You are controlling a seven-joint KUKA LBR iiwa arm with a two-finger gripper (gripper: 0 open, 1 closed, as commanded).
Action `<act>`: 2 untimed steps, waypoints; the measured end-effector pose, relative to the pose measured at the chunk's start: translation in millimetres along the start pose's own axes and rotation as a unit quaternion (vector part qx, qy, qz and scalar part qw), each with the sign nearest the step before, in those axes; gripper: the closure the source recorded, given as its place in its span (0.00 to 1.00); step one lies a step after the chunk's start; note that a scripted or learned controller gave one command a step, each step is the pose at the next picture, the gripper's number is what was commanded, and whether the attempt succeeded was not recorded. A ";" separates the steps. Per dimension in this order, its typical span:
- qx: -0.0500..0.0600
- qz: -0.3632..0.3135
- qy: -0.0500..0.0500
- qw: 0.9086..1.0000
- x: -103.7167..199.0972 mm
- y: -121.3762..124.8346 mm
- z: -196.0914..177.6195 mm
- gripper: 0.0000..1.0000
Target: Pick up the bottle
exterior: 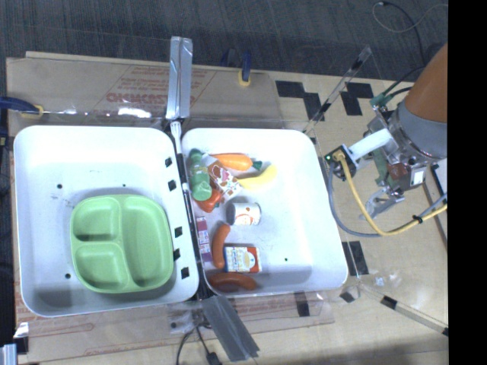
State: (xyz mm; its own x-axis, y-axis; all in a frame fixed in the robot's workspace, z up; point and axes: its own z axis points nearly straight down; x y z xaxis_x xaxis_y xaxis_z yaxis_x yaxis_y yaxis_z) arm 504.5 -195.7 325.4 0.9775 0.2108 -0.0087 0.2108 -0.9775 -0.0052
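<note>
The grey arm with its orange band hangs at the right edge, pincer pointing down-left.

Left bin: a divided tray lay toward its near edge. Right bin: all items sat along its left wall — a bottle toward the far edge, a carrot and banana beside it, a can mid-bin, a carton and sausage near the front edge
</note>
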 end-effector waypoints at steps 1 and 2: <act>-0.002 -0.019 0.004 1.000 -6.5 13.2 -117.1 0.00; -0.001 -0.012 0.003 1.000 -31.4 8.1 -107.5 0.00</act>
